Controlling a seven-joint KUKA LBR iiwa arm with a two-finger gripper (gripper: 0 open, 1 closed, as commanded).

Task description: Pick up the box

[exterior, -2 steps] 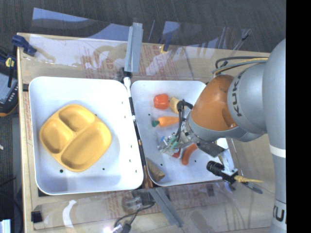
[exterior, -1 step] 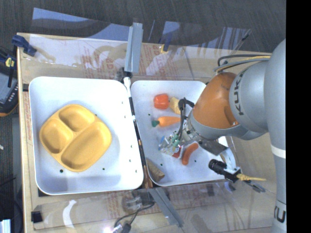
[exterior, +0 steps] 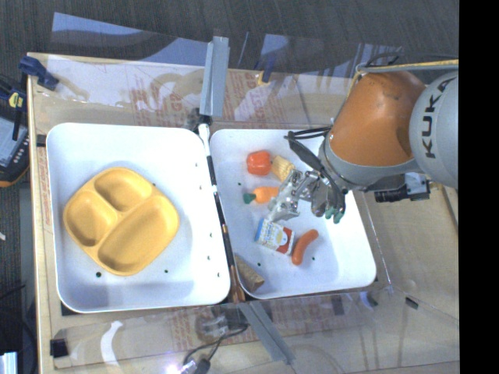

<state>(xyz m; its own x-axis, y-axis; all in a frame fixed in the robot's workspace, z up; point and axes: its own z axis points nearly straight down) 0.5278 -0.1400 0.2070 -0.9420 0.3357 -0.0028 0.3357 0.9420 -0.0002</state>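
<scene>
Overhead, "KUKA" lettering on arm (exterior: 437,127), tool (exterior: 290,201) above box (exterior: 274,234); finger spread unreadable, box label illegible

The arm (exterior: 405,131) comes in from the bench's right edge, its grey body showing at the far right and its broad orange band (exterior: 373,123) turned up toward the camera. Below the band the wrist slants down and to the left, over the right-hand bin (exterior: 352,271). The hand (exterior: 290,199) hangs at the end of it, above the middle of that bin, its metal parts pointing down and left. Dark cables loop along the wrist's upper side.
</scene>
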